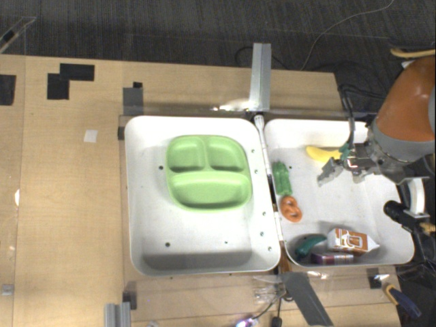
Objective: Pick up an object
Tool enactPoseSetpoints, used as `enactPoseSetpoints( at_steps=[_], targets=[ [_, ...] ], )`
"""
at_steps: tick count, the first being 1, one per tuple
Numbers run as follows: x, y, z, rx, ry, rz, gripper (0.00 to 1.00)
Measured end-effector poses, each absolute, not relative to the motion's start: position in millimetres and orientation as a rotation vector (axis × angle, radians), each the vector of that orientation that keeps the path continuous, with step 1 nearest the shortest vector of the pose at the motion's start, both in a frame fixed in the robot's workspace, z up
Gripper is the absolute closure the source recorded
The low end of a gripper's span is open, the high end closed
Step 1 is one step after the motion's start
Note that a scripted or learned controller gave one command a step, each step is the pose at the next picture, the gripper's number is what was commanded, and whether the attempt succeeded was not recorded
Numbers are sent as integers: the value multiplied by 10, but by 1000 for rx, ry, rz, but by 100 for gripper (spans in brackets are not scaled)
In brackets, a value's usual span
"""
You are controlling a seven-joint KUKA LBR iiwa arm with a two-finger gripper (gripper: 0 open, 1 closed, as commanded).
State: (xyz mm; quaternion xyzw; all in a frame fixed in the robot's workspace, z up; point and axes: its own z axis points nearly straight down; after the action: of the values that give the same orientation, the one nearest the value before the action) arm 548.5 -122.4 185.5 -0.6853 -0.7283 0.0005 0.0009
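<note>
My gripper (329, 171) hangs over the right bin (381, 203), in its upper middle part, with its two dark fingers apart and nothing between them. A yellow banana (317, 153) lies just above and left of the fingertips, partly hidden by the gripper body. A green oblong item (281, 178) lies by the bin's left wall, with an orange pretzel-shaped toy (291, 208) below it. Along the bin's front edge lie a dark green and purple item (315, 248) and a small white and orange carton (351, 240).
The left bin (146, 216) bears a green divided plate (207, 171). A metal post (261, 73) stands behind the seam between the two bins. Wooden bench top lies to the left. The grey and orange arm (412, 121) fills the right side.
</note>
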Motion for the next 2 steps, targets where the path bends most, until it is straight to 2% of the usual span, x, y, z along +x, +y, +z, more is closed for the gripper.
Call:
enactPoseSetpoints(
  at_steps=[1,2],
  targets=[
    [6302,-1589,913,-2182,-2264,-3,0],
    [6681,-1018,878,-2231,-2205,14,0]
  ],
)
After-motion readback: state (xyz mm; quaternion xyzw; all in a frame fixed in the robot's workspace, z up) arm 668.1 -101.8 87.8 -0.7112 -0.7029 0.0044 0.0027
